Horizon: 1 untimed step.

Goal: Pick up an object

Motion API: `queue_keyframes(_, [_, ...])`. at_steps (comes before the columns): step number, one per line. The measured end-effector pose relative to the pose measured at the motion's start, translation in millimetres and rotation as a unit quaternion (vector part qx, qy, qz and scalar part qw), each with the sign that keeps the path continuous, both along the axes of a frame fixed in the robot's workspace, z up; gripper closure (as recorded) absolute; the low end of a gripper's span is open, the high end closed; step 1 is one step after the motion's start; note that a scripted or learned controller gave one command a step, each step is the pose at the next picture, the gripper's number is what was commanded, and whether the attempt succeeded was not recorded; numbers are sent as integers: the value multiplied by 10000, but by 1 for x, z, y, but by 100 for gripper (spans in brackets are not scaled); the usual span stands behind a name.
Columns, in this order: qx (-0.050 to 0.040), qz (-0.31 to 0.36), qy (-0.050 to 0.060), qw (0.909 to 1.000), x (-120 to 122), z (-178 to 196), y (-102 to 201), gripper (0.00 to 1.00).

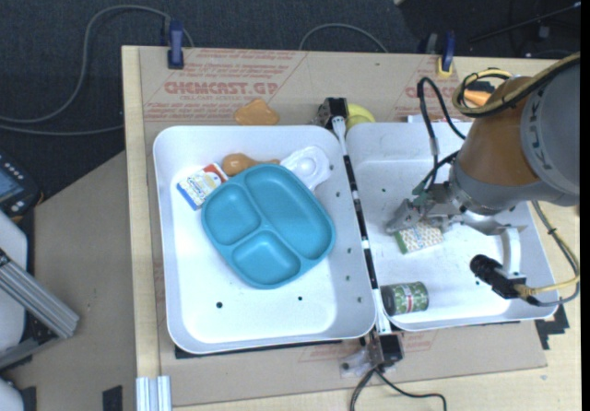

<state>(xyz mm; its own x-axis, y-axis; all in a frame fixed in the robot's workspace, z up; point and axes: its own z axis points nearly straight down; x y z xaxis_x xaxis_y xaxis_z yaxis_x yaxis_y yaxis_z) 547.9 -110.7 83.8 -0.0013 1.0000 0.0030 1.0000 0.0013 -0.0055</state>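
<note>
speckled packet (420, 238) lies just under the tool (417, 216), grip state unclear.

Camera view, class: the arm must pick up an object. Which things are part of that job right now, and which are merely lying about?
In the job:
gripper
speckled packet beside it, right bin

Lying about:
green can, right bin
blue divided tray, left bin
small carton
white scoop

Blue divided plate (266, 225) in left bin (184, 308); arm (502, 146) over right bin (387, 146).
</note>
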Motion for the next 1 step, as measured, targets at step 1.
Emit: queue_keyframes(1, [-16, -13, -32, 10000, 3, 11, -2, 100])
